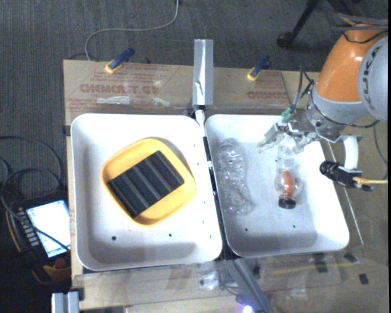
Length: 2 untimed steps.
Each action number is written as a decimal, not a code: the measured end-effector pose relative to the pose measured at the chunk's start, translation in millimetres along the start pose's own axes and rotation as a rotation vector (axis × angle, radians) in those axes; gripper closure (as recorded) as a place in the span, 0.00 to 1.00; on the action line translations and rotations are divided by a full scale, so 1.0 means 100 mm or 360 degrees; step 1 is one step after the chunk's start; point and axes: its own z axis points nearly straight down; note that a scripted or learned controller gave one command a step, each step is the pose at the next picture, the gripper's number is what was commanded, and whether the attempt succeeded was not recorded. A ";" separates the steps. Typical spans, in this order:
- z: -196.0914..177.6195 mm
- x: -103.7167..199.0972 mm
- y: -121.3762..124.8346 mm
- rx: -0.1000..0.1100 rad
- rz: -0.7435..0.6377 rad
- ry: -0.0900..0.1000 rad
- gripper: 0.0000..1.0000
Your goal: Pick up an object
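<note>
One yellow tray (pixel 150 180) left, two clear bottles right (pixel 232 177); claw (pixel 281 134) state unclear.

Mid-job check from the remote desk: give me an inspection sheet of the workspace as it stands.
Surface: two white bins side by side, left bin and right bin, on a bench.
Job's things: yellow tray with a black ribbed insert in the left bin; clear plastic bottle and small clear bottle with orange contents and a dark cap in the right bin.
Clutter: nothing seen inside the bins beyond these.
Grippers: gripper over the right bin's far side, above the small bottle; nothing visibly held.
Cables: white cable on the floor; dark cables at left.
Surroundings: blue-and-yellow clamps on the bench's far edge; lit screen at left.
</note>
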 end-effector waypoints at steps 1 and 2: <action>0.73 -0.39 -0.20 -0.0005 -0.0147 0.0001 0.00; 1.04 -0.64 -0.37 -0.0030 -0.0333 -0.0007 0.00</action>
